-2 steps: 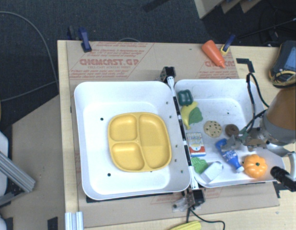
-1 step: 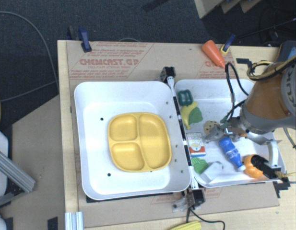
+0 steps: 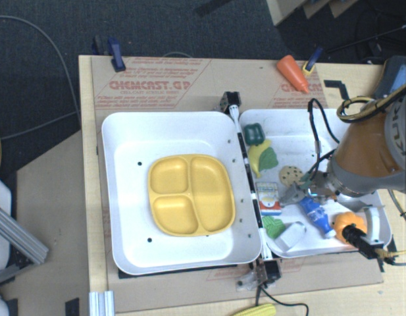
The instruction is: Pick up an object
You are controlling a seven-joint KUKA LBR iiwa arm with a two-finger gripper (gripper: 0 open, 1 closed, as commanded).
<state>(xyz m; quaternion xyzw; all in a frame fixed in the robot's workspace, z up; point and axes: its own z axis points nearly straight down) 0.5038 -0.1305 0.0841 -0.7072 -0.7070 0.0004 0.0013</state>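
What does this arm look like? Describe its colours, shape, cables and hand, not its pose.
The arm is thick and rounded, grey, with a broad orange-brown band above the wrist. Black cables loop out from it over the right bin, and a yellowish ring of hose or cable sits near its upper part. The hand is small, dark grey metal, low among the bin's objects; its details are too small to tell.

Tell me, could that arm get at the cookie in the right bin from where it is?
Probably yes. The cookie lies bare on the bin floor with nothing on it, just left of the tool, which is already low inside that bin.
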